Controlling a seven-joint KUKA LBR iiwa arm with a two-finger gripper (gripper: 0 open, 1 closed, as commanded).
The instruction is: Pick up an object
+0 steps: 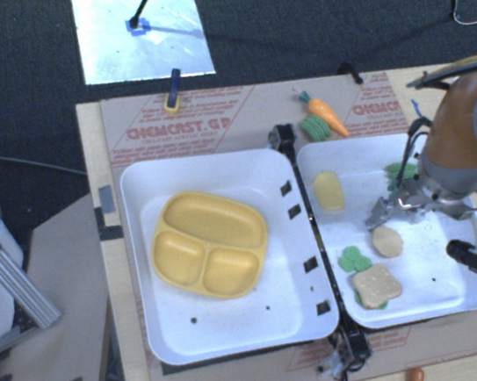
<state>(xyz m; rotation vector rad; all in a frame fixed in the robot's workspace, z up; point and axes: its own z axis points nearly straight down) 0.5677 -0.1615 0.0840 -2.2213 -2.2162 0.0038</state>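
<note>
Nearest the camera in the right bin (433, 302) lies a toy sandwich (376, 287), tan with a green edge showing beneath it, and just beyond its far-left corner sits a small green leafy piece (352, 258). Slightly farther in, a pale round piece like a potato or bun (387, 241) rests on the bin floor, directly below and touching or nearly touching the gripper (390, 211), which reaches in from the right on the grey arm (470, 137) with its orange band. How wide the gripper stands cannot be told from this angle, and nothing is visibly lifted. A pale yellow oval piece (328, 190) lies farther and to the left, well apart from the gripper, and a second green bit (398, 173) peeks out beside the arm at the far side. Beyond the bin's far rim, a toy carrot (322, 116) rests on the cardboard. The left bin (148, 270) holds a yellow divided plate (208, 244).
</note>
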